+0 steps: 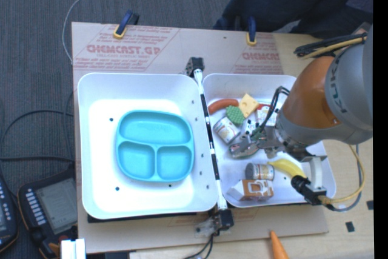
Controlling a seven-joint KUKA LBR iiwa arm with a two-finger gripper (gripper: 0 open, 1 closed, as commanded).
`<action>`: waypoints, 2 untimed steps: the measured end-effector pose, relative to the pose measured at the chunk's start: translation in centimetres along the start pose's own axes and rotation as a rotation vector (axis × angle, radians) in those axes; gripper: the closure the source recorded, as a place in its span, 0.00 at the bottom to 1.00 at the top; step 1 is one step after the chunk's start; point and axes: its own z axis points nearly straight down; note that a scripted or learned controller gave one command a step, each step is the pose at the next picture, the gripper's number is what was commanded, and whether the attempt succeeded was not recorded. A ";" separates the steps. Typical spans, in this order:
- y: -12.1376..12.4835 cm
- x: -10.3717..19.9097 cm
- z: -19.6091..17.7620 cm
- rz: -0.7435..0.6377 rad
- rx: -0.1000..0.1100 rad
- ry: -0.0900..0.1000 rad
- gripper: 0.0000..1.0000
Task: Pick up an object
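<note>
The arm reaches in from the right and places the pincer (244, 145) low inside the right bin (213, 130), among crowded items. Whether the pincer is wide, narrow or holding anything cannot be told: the metal tip merges with the clutter beneath it.

Candidate objects all lie in the right bin. A small can (225, 129) lies just beside the pincer on its left. A yellow wedge (248, 104) and a red sausage-shaped piece (220, 105) lie further back. A second can (259, 171), an orange packet (254, 190) and a banana (287, 166) lie nearer the front wall. The left bin (85, 130) carries a blue divided plate (155, 146).

Likely faults from this position:
- The small can is round and probably rolls away under side contact.
- Close neighbours may be caught together or block closure.
- Proximity to the centre wall between the bins risks a collision.
- The yellow cable (342, 199) at the counter (151, 48) edge could snag.
</note>
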 end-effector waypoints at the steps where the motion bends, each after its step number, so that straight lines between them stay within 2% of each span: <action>1: 3.4 0.2 3.9 -0.002 0.007 0.002 0.00; 2: 3.6 0.1 2.8 -0.002 0.000 0.000 1.00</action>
